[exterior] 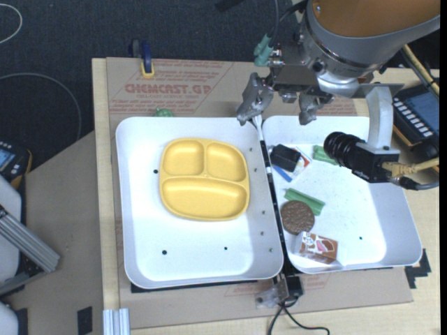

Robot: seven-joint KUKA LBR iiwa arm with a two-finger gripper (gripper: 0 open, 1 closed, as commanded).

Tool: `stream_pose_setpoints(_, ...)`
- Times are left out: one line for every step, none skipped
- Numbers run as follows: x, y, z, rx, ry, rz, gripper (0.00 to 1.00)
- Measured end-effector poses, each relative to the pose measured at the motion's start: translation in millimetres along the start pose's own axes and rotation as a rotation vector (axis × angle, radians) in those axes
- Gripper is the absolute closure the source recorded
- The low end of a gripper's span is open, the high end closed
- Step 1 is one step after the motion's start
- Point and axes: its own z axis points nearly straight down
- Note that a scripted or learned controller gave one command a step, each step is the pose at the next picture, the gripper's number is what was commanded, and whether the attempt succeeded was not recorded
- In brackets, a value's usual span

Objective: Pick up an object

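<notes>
My gripper [278,112] hangs above the back edge of the bench, over the seam between the two bins. Its fingers [248,109] are spread wide, open, with nothing between them. In the right bin [377,243] lie a small black box with blue and red on it [286,159], a green strip [304,201], a round brown cookie [297,217], a brown snack packet [318,246] and a small green piece [323,153]. A yellow divided plate [204,179] lies in the left bin [188,257].
A black cylindrical device [356,156] on a white bracket reaches over the right bin's back right part. The bins rest on a brown board [174,82] with a blue and yellow clamp [146,58] at its back edge. Cables run beside the bench.
</notes>
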Motion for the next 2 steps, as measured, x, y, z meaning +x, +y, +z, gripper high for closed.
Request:
stream_pose_setpoints(-1, -1, -2, 0.015, -0.006, 0.002, 1.0)
stream_pose_setpoints(-60, -13, 34, 0.023, -0.007, 0.008, 1.0)
